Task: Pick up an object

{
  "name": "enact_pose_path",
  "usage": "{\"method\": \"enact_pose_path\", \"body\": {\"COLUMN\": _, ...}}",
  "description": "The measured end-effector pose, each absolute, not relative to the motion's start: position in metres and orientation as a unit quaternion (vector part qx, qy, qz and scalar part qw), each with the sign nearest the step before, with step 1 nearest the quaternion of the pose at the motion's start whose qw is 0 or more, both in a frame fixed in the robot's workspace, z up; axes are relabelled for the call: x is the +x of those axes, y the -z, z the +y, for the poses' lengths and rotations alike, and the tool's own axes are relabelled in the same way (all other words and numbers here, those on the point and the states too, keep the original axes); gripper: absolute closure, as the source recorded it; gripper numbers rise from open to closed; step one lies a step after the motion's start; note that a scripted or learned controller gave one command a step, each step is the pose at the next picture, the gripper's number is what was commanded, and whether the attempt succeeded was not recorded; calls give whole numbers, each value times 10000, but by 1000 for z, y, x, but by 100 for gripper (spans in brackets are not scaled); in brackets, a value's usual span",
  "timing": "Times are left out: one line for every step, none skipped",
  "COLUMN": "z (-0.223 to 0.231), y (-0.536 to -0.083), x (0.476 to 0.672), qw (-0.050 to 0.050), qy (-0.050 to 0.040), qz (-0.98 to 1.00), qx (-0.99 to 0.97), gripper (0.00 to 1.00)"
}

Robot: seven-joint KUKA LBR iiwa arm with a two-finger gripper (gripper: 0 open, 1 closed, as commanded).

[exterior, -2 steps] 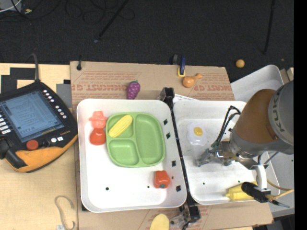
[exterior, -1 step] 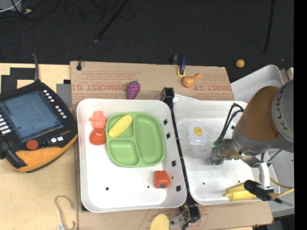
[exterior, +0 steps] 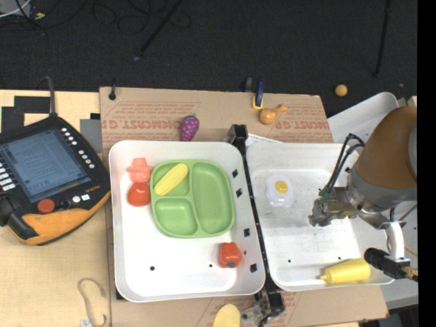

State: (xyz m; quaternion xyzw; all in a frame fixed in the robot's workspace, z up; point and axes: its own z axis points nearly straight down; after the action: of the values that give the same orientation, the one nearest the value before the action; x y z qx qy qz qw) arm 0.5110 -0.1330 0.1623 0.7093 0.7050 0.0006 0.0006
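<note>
Yellow plastic, squeeze-bottle shape: the mustard bottle [exterior: 347,272] lies on its side near the front edge of the right bin [exterior: 300,165], below and just right of the gripper [exterior: 322,214]. Gripper sits low over the bin floor, middle-right; finger state can't be told, too dark and small from above. Nothing visibly held.

Other candidate in the same bin: a pale clear-ish cup with a yellow centre [exterior: 280,189], left of the gripper, apart from it.

Handling guess: the bottle is likely a light hollow toy, smooth and a bit slippery, somewhat squashy. Round body could roll if nudged sideways. Best hold looks like across the mid-body, fingers square to its long axis, not on the tapered nozzle end. The bin wall is close on the front side, so finger clearance there looks tight. The cup seems light, thin-walled, maybe crushable; grab across its rim.

Left bin [exterior: 133,264] holds a green tray [exterior: 204,203], corn [exterior: 169,178], red pieces.
</note>
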Motion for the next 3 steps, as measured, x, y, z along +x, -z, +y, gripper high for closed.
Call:
{"method": "enact_pose_path", "body": {"z": -126, "y": -219, "x": 517, "qw": 13, "qy": -12, "qz": 7073, "qx": 7069, "gripper": 100}}
{"method": "enact_pose_path", "body": {"z": -127, "y": -228, "x": 517, "qw": -4, "qy": -1, "qz": 7069, "qx": 7073, "gripper": 100}}
{"method": "enact_pose_path", "body": {"z": -74, "y": -237, "x": 518, "qw": -13, "qy": -5, "qz": 7085, "qx": 7057, "gripper": 100}}
